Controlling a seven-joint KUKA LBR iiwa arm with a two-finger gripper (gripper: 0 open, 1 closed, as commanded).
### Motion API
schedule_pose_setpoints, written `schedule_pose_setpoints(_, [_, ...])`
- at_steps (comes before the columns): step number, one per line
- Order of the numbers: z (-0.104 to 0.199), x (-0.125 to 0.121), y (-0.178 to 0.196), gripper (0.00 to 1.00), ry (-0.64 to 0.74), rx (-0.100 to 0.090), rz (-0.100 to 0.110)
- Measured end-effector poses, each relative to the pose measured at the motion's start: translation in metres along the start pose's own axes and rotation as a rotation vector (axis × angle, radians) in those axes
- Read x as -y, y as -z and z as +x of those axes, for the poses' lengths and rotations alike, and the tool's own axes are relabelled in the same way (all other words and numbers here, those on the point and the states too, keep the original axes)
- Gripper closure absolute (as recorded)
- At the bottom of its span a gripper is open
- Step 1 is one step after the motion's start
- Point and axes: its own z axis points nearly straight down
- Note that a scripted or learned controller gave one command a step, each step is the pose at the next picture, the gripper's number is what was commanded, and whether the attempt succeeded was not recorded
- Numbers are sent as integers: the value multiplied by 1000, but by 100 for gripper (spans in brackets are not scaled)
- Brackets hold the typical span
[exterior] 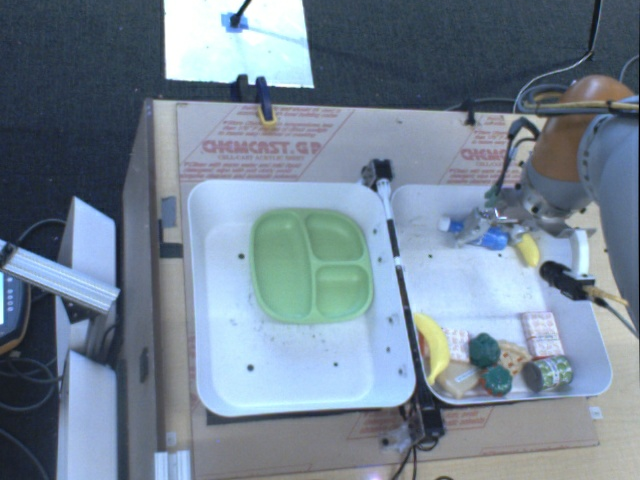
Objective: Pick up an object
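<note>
We have the gripper [487,223] low in the right bin [600,368], beside a blue item [494,238]; its state we cannot tell. Nothing lifted yet.

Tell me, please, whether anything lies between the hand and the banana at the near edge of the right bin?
Nothing visible does. The hand sits at the right bin's far side; the banana lies by the near-left corner, with bare bin floor between them.
</note>
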Motion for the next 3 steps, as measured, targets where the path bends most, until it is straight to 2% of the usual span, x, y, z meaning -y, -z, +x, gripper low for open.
schedule_pose_setpoints(1, [0, 0, 10, 100, 5, 3, -1])
schedule_pose_setpoints(2, [60, -16, 75, 100, 2, 4, -11])
schedule_pose_setpoints(3, [59, -15, 74, 0, 1, 5, -9])
